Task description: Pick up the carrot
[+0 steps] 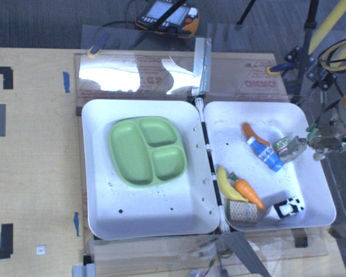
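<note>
Although the task is to lift the carrot (249,193), nothing in the view suggests that this has started to succeed: the carrot lies flat on the floor of the right bin (294,172), toward that bin's near edge and closer to its left wall than its right, orange with a bit of green at its upper-left end. It rests just beside, and seems to touch, a yellow banana (226,186) that lies along the left wall, and a small patterned cylinder (243,211) sits against the near edge just below both. The gripper (295,147) hangs at the right edge of the same bin, well apart from the carrot, and it appears close to or over a blue and white packet (266,153) near the bin's middle; whether it is clasped, spread, or has anything between its tips I cannot tell, since that part is small and cluttered with metal. An orange-red sausage-like piece (254,133) lies toward the far edge, and a small black and white toy (289,207) sits in the near right corner. The left bin (98,172) carries a green divided plate (147,150). By my judgement the whole pick remains to be done: the gripper must cross toward the near left part of the right bin, come down over the carrot without catching the banana, close, and lift.
</note>
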`<state>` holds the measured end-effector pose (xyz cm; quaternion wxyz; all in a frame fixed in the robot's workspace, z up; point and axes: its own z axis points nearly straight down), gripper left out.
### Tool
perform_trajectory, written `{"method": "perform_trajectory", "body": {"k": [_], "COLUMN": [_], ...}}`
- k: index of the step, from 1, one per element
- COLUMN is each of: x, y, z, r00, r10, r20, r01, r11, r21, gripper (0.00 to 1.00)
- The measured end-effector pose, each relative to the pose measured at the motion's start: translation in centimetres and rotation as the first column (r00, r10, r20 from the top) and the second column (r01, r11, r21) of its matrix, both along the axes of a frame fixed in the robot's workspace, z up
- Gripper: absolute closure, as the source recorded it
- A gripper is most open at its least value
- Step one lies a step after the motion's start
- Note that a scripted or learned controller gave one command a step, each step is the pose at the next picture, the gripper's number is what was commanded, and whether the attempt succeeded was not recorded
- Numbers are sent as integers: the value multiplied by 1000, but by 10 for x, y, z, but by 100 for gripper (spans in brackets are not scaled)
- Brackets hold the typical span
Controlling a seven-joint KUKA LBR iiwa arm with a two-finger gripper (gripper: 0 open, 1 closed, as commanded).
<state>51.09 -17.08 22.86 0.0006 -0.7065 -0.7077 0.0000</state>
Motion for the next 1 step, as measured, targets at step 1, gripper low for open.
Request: {"method": "perform_trajectory", "body": {"k": [1], "x": [-32], "y": [79], "z": [-48], "r00": [981], "r10": [192], "r20": [0], "r01": [-192], "r11": [981], "r21": [0], "gripper": [0]}}
